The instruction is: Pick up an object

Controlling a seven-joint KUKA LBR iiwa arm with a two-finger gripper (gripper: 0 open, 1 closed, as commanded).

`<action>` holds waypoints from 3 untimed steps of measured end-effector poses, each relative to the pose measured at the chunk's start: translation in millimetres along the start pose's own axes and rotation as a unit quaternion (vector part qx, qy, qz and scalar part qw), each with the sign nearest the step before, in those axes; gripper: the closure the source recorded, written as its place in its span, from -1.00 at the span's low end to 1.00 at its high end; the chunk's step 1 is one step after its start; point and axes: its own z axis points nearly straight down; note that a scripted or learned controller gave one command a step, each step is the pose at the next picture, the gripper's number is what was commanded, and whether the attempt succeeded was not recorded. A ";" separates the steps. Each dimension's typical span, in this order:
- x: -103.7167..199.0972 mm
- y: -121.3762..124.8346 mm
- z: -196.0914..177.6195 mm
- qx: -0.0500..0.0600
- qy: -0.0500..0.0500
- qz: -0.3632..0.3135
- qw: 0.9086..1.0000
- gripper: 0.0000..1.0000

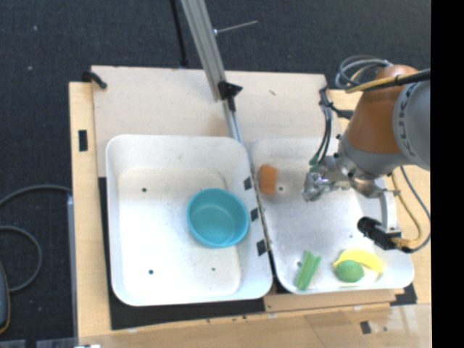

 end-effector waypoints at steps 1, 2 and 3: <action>-7.7 -4.2 -59.1 0.000 0.000 0.000 1.000 1.00; -8.3 -3.1 -65.8 0.003 0.001 -0.001 1.000 1.00; 47.7 -20.7 -66.9 0.004 0.001 -0.002 1.000 1.00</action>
